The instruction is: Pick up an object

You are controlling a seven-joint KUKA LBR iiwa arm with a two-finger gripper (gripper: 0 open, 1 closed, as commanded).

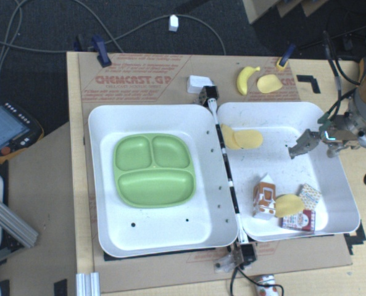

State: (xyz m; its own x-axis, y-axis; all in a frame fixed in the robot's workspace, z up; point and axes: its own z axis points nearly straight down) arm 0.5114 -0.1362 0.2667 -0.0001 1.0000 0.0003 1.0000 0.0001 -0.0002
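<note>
Objects for picking lie mostly in the right bin (337, 184), but going from the left: a handheld controller with a lit screen (7, 131) sits off the surface (78, 165), and a blue clamp (100, 50) grips the surface's far edge. Red print on the cardboard reads partly as "CHEMCAST", the rest too blurred to make out. The left bin (102, 227) holds a green divided plate (153, 170) with three compartments, lying flat near its middle. Beyond the bins, on the cardboard, rest a small white box (198, 82), a yellow banana (246, 79) and a yellow slice-shaped piece (270, 83) just beside it. In the right bin, a flat yellow chip-like piece (243, 139) lies against the left wall. Near the front sit a small orange-and-white carton (265, 198), upright, a yellow lemon-like item (289, 205) touching it, a red packet (298, 221) under that, and a pale patterned pouch (310, 195) to the right; their labels are unreadable. The claw (304, 145) hangs over the bin's right half, apart from every object, its dark fingers spread and holding nothing.
</note>
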